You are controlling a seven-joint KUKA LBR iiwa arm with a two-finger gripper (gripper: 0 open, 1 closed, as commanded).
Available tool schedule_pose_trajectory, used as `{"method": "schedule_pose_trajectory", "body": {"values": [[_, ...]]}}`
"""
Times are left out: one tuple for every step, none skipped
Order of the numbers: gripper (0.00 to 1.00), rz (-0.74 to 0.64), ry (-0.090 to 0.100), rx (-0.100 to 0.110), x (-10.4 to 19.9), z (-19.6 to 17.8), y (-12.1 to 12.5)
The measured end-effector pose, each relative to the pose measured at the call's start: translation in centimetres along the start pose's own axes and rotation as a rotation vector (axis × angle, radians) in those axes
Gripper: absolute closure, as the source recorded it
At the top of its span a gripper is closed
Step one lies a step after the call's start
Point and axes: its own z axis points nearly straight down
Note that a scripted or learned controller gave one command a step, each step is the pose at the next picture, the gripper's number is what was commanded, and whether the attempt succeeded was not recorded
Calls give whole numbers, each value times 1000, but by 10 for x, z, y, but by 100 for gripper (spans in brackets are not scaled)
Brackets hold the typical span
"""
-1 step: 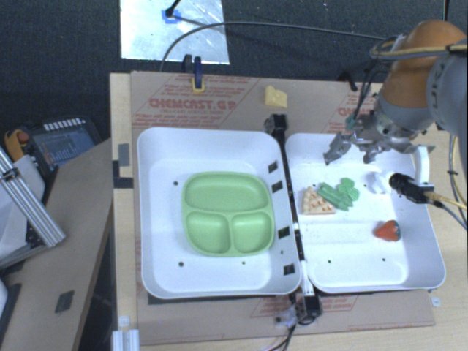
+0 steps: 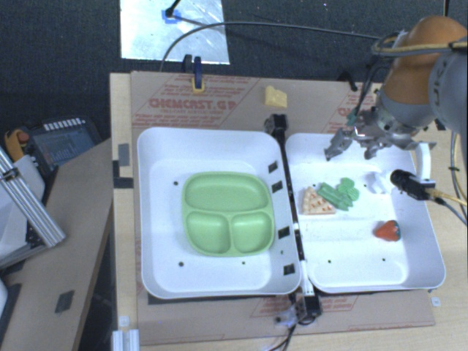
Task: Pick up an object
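Note:
In the right bin (image 2: 409,269) lie a green leafy toy (image 2: 342,192), a tan waffle-like wedge (image 2: 317,202) touching it on the left, a red strawberry-like piece (image 2: 387,230) nearer the front right, and a small white piece (image 2: 376,182). My gripper (image 2: 356,146) hangs over the back of that bin, above and behind the green toy. Its two fingers stand spread apart with nothing between them.
The left bin (image 2: 157,196) holds a green divided plate (image 2: 227,212). A yellow block (image 2: 276,96) lies on the cardboard behind the bins. A black divider strip (image 2: 285,196) runs between the bins. A clamp (image 2: 196,72) sits at the board's back edge.

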Motion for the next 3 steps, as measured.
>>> {"method": "schedule_pose_trajectory", "body": {"values": [[0,2,0,4,-3,57,-9],[0,1,-1,-2,-3,106,-8],[100,3,-4,-11,-4,91,-5]]}}
